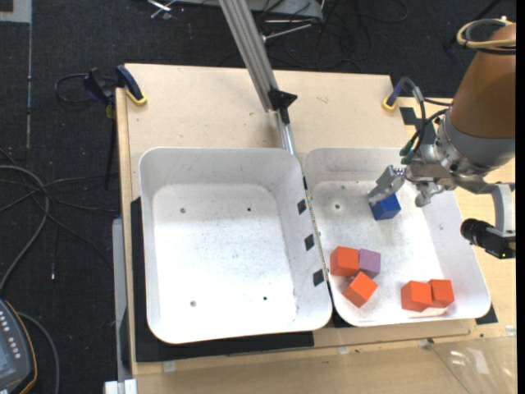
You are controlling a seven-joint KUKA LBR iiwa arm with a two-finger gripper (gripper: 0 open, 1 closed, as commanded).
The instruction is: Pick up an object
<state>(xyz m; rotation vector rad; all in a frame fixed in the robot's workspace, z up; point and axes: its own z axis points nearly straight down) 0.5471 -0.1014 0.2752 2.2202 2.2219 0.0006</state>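
Seen from above, nearest first: along the near wall of the right bin (472, 257), toward 5 o'clock, two orange cubes (426, 294) sit touching side by side; toward 7 o'clock of the same bin an orange cube (345, 261) touches a small purple cube (370, 261), with a third, tilted orange cube (361, 288) just in front of them. Farther in, near the bin's centre and a little toward 12 o'clock, lies the blue cube (385, 208), the likeliest thing to be picked up, standing apart from the others on the bare bin floor. The gripper (385, 185) hangs directly over it, reaching in from 3 o'clock; its grey fingers (383, 182) overlap the cube's upper edge, and it cannot be told from here how far apart they stand, nor whether the cube lies between them. The left bin (164, 171) lies beside it at 9 o'clock on the tabletop (213, 105). By appearance the blue cube is a small, rigid, light block with flat, probably smooth faces; it should neither deform nor break, but may slip or twist if pinched at its corners. The sound hold is across two opposite flat faces, centred, fingers square to them.
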